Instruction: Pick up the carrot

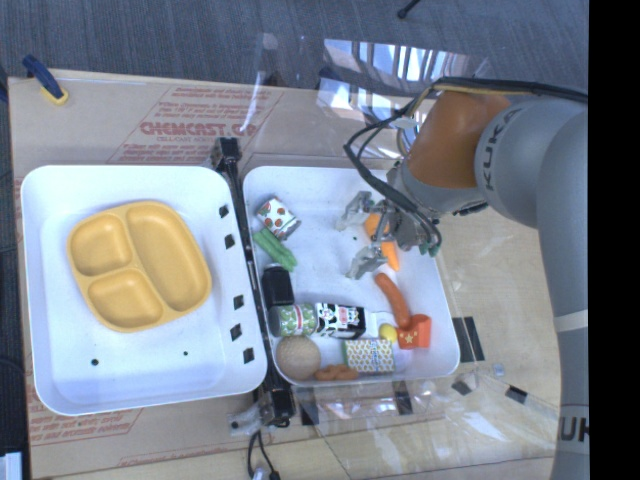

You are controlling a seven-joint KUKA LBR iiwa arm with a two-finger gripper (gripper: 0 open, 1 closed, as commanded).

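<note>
The carrot (383, 240), short and orange, is in the right bin (320, 183) near its right wall. My gripper (359, 238) is right at it with its two grey fingers spread wide, one fingertip (353, 211) above and one below. The carrot sits between the finger bases, partly covered by the gripper body. The fingers do not visibly press on it. I cannot tell whether the carrot rests on the bin floor or is lifted.
A longer orange-red stick (392, 298) and a red block (414, 333) lie just below the gripper. A green vegetable (275, 250), a patterned can (277, 218), a black item (276, 286), a cow-print bottle (322, 319) and a brown ball (297, 356) crowd the bin's left and front. The left bin holds a yellow divided plate (138, 263).
</note>
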